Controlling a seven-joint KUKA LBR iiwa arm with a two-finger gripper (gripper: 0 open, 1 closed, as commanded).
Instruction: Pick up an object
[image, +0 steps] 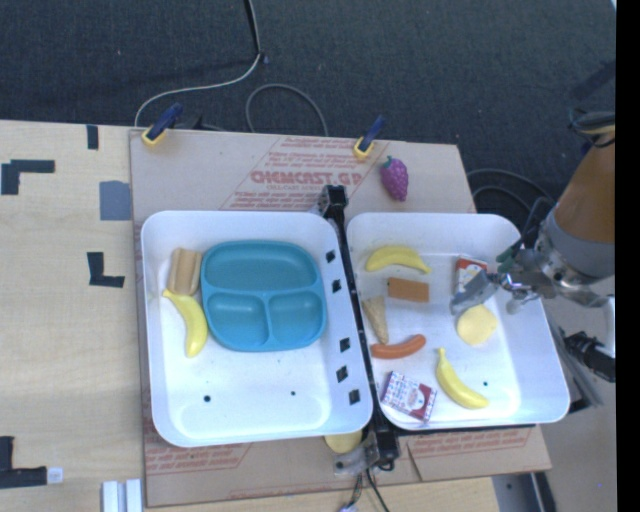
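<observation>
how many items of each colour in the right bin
yellow: 3 – banana, banana, round piece
orange or brown: 2 – block, sausage
tan: 1 – wedge
red and white: 2 – packet, packet
total: 8

pincer blurred, red packet partly hidden

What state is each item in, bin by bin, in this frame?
Blue tray: flat in left bin, nothing on it.
Left bin banana: beside tray.
Bread piece: beside tray.
Upper banana: right bin, lying flat.
Sausage: lying flat.
Lower banana: lying flat.
Red packet: lying flat.
Yellow round object: just below gripper.
Grapes: outside bins, on cardboard.
</observation>
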